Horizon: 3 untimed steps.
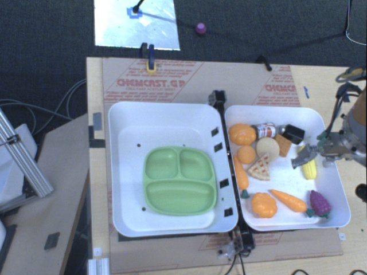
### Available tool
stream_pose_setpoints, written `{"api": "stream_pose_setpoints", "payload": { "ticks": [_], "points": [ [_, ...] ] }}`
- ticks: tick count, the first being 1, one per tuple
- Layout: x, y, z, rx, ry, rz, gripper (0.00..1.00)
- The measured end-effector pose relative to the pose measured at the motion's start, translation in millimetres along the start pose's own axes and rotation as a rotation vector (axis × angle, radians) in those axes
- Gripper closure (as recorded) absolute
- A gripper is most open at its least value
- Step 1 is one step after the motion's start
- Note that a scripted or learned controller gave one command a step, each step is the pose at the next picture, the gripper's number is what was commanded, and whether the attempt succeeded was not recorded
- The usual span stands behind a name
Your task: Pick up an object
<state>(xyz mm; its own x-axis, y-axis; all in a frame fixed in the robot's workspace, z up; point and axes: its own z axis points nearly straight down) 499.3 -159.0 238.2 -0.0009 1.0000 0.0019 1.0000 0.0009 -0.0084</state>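
- The toy food all sits in the right bin (335, 179), ready to be picked.
- The gripper (302, 156) hangs low by the yellow corn (309, 169); I cannot tell how wide its fingers are (too small and blurry).
- The left bin (123, 153) holds one green plate (180, 180).
- Count: one corn, one carrot (289, 200), one purple grapes (319, 203), one pizza slice (260, 168).

The right bin (330, 179) held toy foods: an orange (242, 134) beside a small can (265, 130), a cream ball (267, 148), a smaller orange ball (246, 154), a pizza slice (260, 168), a long carrot (288, 199), an orange pepper (263, 204), purple grapes (319, 202) and yellow corn (309, 168).
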Motion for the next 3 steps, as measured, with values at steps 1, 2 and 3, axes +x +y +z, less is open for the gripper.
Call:
{"api": "stream_pose_setpoints", "payload": {
  "ticks": [1,2,3],
  "points": [
    [0,2,-4,-0.008,-0.002,-0.003,0.00],
    [4,1,59,-0.003,0.000,-0.001,0.00],
    [-3,-2,120,-0.003,0.000,0.000,0.00]
  ]
}}
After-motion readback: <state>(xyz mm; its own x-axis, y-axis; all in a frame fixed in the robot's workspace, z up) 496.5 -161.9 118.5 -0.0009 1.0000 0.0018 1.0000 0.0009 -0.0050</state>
